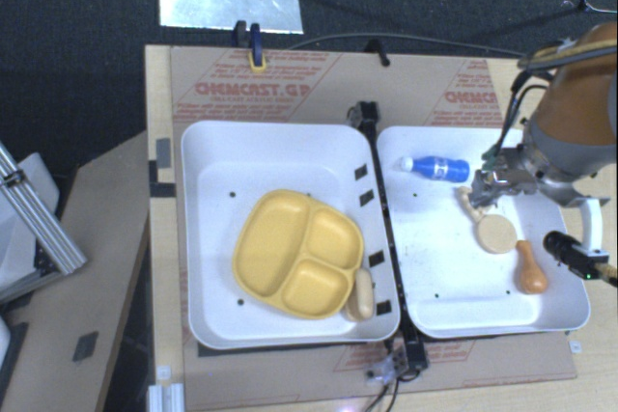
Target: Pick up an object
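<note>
My gripper (491, 185) hangs low over the right bin (425, 304), near its back right part. Directly under and beside it lies a beige round-headed piece (496, 234), whose thin end reaches up toward the gripper; whether they touch is hidden. A blue bottle (437, 169) lies on its side just left of the gripper. An orange-brown club-shaped piece (529, 271) rests toward the bin's front right.
The left bin (208, 207) holds a yellow divided plate (294, 253) and a small beige roll (361, 294) at the plate's front right corner. A black divider strip (379, 207) runs between the bins. The grey and orange arm (579, 111) overhangs the right bin's right side.
</note>
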Motion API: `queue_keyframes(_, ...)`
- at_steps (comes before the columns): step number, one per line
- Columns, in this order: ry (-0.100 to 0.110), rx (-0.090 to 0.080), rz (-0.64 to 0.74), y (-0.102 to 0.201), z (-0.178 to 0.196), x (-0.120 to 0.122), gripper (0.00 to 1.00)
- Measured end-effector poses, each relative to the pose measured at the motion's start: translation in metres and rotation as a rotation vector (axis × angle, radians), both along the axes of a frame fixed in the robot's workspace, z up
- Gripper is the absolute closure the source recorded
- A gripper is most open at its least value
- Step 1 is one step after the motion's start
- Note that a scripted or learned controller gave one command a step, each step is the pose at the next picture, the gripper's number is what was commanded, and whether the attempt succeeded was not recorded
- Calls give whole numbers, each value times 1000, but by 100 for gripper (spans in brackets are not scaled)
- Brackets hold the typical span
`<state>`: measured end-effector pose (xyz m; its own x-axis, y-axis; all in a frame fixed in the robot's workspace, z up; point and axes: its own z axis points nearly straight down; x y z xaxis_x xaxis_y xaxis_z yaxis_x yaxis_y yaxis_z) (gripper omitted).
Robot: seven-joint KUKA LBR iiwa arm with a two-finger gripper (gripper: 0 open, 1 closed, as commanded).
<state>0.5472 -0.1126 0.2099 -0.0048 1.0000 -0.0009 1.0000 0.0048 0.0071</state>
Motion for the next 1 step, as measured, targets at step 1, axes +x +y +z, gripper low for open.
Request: queue_keyframes(1,5,1,-1,0,2,1,100)
